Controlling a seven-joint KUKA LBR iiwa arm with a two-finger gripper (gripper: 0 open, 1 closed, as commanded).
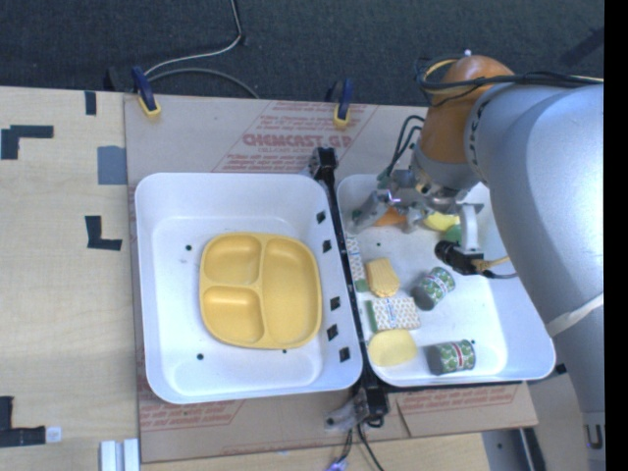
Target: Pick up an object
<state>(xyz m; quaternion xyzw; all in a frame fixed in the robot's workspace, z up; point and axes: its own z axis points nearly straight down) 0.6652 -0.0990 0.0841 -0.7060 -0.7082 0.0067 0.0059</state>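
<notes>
Starting big: looking at a pale wooden worktop [59,292] carrying a brown cardboard sheet [285,135], probably being pinned down by the blue-and-yellow clamps [147,96] along the far edge to stop it sliding around.

Seeing the grey arm with the orange band [549,165] reaching in from the right and bending down over the far end of the right-hand shallow white bin [510,346]. Guessing that's because all the loose stuff is lying in there.

Noticing the left-hand shallow white bin [157,292] holding just a yellow plastic divided plate [261,290], lying flat in the middle and well apart from the action.

Now the end effector [385,207]: hanging low at the far-left corner of the right bin, close to the divider between the bins. Not managing to tell whether spread or pressed together, too much cable and metal clutter there. Not seeing anything being pinched either.

Guessing at the target: a small orange piece [392,219] lying just beside the end effector, maybe touching, hard to call. Also spotting a small yellow-green piece [442,222] near it, under the wrist.

Going nearer the camera, all lying loose and untouched: a pale yellow rounded block [392,347], a patterned flat packet [394,313], a tan bread-like lump [382,278], plus two small green cans [434,287] tipped on their sides.
</notes>
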